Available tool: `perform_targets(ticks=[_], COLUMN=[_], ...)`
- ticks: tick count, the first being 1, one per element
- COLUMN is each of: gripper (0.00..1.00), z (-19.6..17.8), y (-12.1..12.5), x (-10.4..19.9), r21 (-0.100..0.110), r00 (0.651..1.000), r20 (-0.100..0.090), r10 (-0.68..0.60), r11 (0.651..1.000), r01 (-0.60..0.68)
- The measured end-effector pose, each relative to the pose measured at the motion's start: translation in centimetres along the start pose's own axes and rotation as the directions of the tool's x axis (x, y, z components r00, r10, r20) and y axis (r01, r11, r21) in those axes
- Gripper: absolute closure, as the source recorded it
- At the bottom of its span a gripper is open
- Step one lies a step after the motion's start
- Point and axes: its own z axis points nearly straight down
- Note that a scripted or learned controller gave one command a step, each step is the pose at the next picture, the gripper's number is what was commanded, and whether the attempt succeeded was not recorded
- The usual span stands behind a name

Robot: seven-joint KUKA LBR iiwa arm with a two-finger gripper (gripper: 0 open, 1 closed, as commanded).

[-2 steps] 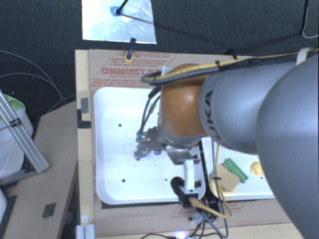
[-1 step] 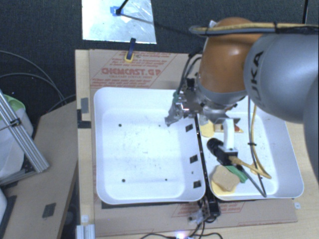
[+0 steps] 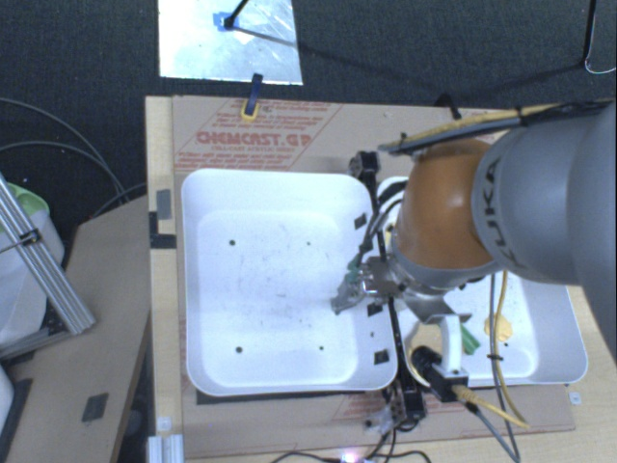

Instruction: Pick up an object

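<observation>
Gripper (image 3: 349,293) low at the left bin (image 3: 222,258), just beside its right wall; spread or pressed together, cannot tell, too blurred. Nothing seen pinched. Hangs from the arm (image 3: 501,210), reaching across the right bin (image 3: 564,355) and so covering much of it. Likely targets there: green piece (image 3: 469,338) and yellow piece (image 3: 499,328), close together, well apart from the gripper. Probably calls for a shift rightward before any grasp.

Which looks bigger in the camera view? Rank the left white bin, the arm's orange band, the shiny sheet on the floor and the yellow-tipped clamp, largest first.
1. left white bin
2. shiny sheet
3. orange band; it sits nearer the camera, so its rank against the sheet is unsure.
4. yellow-tipped clamp
</observation>
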Motion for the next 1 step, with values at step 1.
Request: perform_targets(ticks=[1], gripper=[0.0], z=[9.98], y=[0.69], x=[4.65], r21=[-0.011], r00=[1.0], r20=[-0.003], r10=[-0.009], r11=[1.0], r01=[0.009])
